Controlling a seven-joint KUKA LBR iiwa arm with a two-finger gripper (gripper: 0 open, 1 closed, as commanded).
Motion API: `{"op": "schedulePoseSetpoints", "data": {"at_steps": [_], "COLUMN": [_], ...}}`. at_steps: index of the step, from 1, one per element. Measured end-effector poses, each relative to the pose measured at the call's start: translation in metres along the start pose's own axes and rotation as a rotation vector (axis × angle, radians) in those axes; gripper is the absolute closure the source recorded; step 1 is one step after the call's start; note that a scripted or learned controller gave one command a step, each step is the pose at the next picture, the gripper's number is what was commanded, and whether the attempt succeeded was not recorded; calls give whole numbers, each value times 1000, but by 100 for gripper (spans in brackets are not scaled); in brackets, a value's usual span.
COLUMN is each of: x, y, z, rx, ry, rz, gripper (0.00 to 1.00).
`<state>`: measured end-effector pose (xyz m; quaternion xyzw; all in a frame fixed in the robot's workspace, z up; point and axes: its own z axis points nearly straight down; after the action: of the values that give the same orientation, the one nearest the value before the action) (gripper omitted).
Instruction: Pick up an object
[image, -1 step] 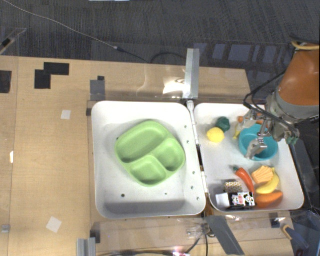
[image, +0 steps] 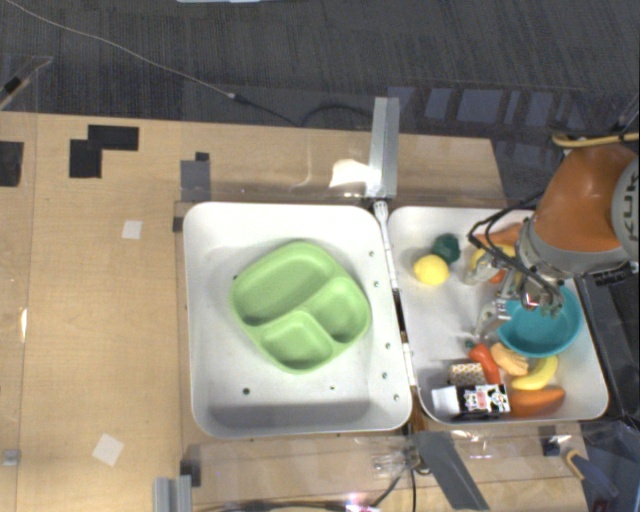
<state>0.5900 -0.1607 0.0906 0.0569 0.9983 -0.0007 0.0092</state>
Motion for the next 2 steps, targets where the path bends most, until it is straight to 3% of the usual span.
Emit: {"op": "schedulePoseSetpoints", "data": {"at_steps": [1, 2], "x": [72, 39], "y": [-28, 11], "z": [-1, -2], "rx": [-1, 24], "ry": [5, -8], "rz": [-56, 72], "gripper": [0, 0]}}
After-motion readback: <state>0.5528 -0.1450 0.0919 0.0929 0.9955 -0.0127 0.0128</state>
